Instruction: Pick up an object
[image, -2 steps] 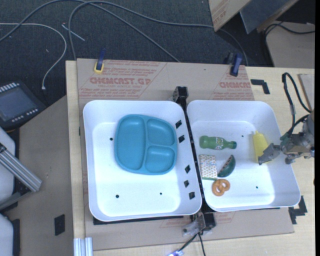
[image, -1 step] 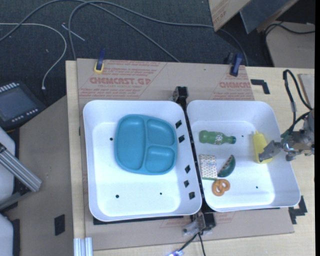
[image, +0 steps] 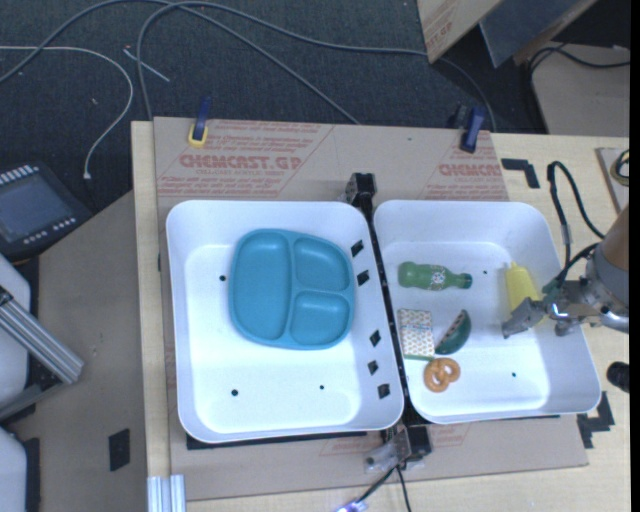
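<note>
In the right bin (image: 480, 222) lie a green bottle (image: 432, 277) on its side, a yellow object (image: 518, 285), a watermelon-slice toy (image: 455, 331), a small patterned square (image: 416, 331) and an orange pretzel-shaped ring (image: 441, 374). My gripper (image: 535, 310) hangs low over the bin's right side, just below and right of the yellow object. It is open, and nothing sits between its fingers. The grey arm (image: 610, 285) reaches in from the right edge.
The left bin (image: 200, 360) holds a blue divided plate (image: 292, 288). A black divider (image: 375, 300) runs between the two bins. Cables (image: 565, 215) trail near the right bin's far corner. Cardboard (image: 250, 155) covers the bench.
</note>
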